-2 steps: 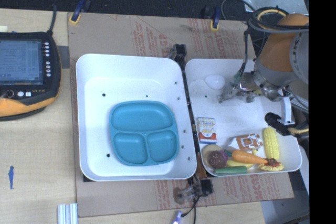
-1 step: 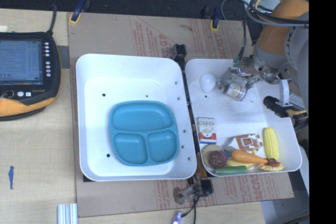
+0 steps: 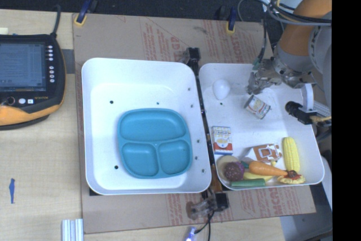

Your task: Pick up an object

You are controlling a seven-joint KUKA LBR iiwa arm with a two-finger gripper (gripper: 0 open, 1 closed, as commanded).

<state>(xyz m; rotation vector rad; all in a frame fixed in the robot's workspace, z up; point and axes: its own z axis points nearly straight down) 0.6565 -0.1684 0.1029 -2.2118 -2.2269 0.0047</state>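
1. Reaching in from the right: grey arm (image 3: 304,36) with orange band, cut off at the frame's right side, cables looping over it.
2. Gripper (image 3: 260,83) low over the far part of the right bin (image 3: 316,147); fingers a dark tangle against the wrist, spread impossible to tell, nothing clearly seen between them.
3. Just below the gripper, a small tilted carton (image 3: 257,106) on the bin floor; touching the fingertips or merely beside them, cannot tell.
4. Left of the gripper, near the bin's far-left corner, a white egg-like object (image 3: 220,88), pale against the white floor and hard to outline.
5. Along the right bin's left wall, a small red-and-white box (image 3: 221,139), print too small to read.
6. Crowded at the near edge: yellow corn cob (image 3: 291,155), carrot (image 3: 266,169), a flat printed packet (image 3: 267,152) partly under the carrot, a dark purple round item (image 3: 233,171), a green piece (image 3: 247,183); overlaps hiding edges.
7. In the left bin (image 3: 98,121), a blue divided tray (image 3: 154,142) with three compartments.
8. At far left, a teach pendant (image 3: 28,79), partly cut off by the frame edge.
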